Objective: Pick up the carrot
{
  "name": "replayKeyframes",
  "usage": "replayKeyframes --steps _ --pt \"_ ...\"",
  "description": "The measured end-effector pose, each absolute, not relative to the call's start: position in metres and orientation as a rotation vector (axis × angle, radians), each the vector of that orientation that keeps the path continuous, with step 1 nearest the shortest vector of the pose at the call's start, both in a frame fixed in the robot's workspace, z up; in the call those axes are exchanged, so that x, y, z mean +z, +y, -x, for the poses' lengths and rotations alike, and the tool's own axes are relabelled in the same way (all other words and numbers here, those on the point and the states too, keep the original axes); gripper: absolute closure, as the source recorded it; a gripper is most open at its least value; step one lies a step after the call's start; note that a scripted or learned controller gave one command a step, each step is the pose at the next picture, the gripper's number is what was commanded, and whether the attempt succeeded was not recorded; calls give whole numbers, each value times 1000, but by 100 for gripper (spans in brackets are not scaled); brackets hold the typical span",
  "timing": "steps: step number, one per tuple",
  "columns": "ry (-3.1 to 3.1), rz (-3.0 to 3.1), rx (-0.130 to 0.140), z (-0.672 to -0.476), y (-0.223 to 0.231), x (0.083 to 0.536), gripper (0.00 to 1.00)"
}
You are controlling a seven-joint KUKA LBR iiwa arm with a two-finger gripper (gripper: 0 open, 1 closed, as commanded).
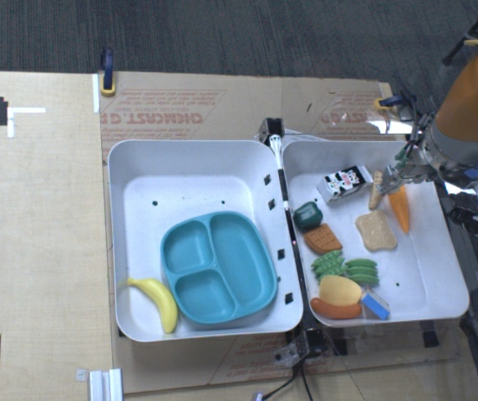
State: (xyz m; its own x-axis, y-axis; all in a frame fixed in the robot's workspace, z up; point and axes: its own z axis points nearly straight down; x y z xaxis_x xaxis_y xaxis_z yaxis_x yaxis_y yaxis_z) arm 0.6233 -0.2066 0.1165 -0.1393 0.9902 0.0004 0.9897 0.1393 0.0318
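Note:
The orange carrot [400, 210] lies in the right bin [436, 295] near its far right side, pointing toward the front. My gripper [403, 174] hangs right above the carrot's far end, at the tip of the grey arm with the orange band [471, 98] that comes in from the right. The gripper's lower end meets the top of the carrot, and the contact itself is hidden. A tan stick-shaped item [377, 190] stands just left of the carrot.
The right bin also holds a black-and-white carton [344, 182], a dark green piece [308, 215], a brown waffle [323, 239], a bread slice [377, 232], green beans [345, 266], a yellow fruit [339, 289], a sausage [336, 309] and a blue block [376, 307]. The left bin [139, 182] holds a teal divided plate [218, 266] and a banana [161, 301].

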Motion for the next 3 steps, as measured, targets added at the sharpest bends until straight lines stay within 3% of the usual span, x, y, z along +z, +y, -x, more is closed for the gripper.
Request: replayKeyframes --steps 1,2,3 --pt "2437 -1979 1 -660 -51 192 100" --pt "2437 -1980 -1 -659 -52 192 0" --pt "2737 -1538 -3 -609 -121 170 0"
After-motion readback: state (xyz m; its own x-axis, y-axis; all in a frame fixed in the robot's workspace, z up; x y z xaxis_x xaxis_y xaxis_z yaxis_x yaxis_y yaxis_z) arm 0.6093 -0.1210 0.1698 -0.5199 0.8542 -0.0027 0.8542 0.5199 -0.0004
